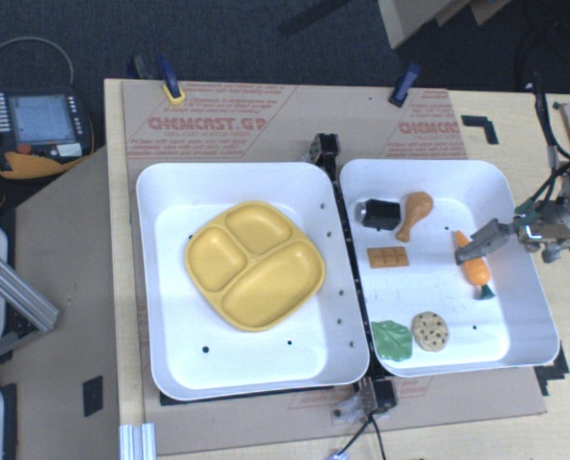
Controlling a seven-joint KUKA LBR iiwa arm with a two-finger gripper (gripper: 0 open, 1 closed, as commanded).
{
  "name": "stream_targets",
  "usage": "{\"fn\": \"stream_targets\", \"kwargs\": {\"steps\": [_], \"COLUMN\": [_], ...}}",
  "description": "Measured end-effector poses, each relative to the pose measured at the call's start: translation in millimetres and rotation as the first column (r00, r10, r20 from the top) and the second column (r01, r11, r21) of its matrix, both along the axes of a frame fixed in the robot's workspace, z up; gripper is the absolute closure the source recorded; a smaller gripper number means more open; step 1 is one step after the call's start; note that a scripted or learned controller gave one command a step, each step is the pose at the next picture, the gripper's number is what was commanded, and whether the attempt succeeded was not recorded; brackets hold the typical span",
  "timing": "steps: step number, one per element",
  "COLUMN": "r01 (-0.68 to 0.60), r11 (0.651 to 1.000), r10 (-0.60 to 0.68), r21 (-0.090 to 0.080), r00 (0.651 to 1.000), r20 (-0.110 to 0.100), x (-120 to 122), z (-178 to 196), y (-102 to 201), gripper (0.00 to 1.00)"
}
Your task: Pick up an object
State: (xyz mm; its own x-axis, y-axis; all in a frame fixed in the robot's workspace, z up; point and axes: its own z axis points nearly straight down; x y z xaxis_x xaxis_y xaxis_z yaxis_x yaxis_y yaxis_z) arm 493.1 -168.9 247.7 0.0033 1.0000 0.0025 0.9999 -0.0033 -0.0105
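Overhead view of the table [122,257], whose brown protective sheet bears red print reading "CHEMCAST G.P." near the far edge [206,122], repeated in part at the right [428,125]; the smaller lines beneath are too fine to read. Two shallow white bins stand side by side. The left white bin [170,353] holds a yellow three-compartment plastic plate [256,264], lying flat and turned at a slant.

The right white bin [524,333] holds six small items. A small orange toy carrot with a green tip [476,270] lies near the right wall, its long axis running roughly near-to-far and the green end pointing toward the near edge. The grey two-finger hand [478,241] reaches in from the right and sits at the carrot's far end; whether its fingers are apart or together cannot be made out, nor whether anything lies between them.

Well to the left of the carrot lie a tan toy chicken drumstick [415,213], slanting with its thick end far-right, a black block [382,214] touching it, and a flat orange-brown cracker [388,257]. Near the front wall lie a round chocolate-chip cookie [429,331] and a green leaf-shaped piece [392,340], just beside each other. Nothing lies between carrot and hand.
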Motion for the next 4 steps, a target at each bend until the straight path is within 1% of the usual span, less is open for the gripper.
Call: {"fn": "stream_targets", "kwargs": {"steps": [1, 2, 3, 4], "r01": [-0.003, -0.003, -0.003, -0.003], "r11": [1.0, 1.0, 1.0, 1.0], "r10": [0.003, 0.003, 0.003, 0.003], "r21": [-0.003, 0.001, -0.001, 0.0], "r00": [1.0, 1.0, 1.0, 1.0], "r20": [0.01, 0.004, 0.006, 0.005], "x": [2.2, -2.5, 4.9, 3.9], "z": [4.8, -57.9, -115.2, -166.1], "y": [0.2, 1.2, 1.9, 2.6], "gripper": [0.0, 0.0, 0.0, 0.0]}}
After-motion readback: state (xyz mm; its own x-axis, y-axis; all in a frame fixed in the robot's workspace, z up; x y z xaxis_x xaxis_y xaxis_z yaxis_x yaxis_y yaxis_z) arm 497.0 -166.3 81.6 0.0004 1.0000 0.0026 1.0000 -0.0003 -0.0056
